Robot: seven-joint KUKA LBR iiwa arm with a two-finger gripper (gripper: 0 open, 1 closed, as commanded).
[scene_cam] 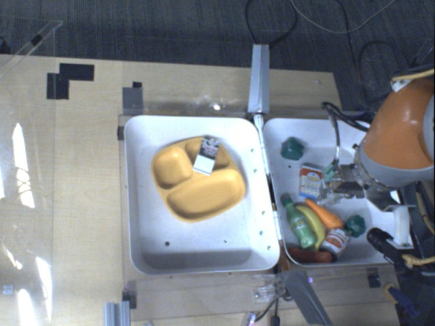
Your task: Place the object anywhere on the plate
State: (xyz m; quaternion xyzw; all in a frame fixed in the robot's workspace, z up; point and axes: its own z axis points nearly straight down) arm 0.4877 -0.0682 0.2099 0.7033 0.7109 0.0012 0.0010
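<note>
The pincer (334, 182), its state impossible to tell, hovers in the right bin (353, 138) above the carrot (325, 214); the yellow plate (197, 182) lies far left.

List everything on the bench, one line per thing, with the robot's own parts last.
left bin: 1, white, left half of the bench
plate: 1, yellow, sectioned, middle of the left bin
small box: 1, white with dark print, lying on the plate's upper part
right bin: 1, white, beside the left bin
teal lump: 1, right bin, upper left
carton: 1, white and red, middle of the right bin
green bottle: 1, lower left of the right bin
banana: 1, yellow, beside the bottle
carrot: 1, orange, right of the banana
can: 1, red and white, near the bottom rim
arm: 1, grey and orange, over the right bin
gripper: 1, above the carton's right side
</note>
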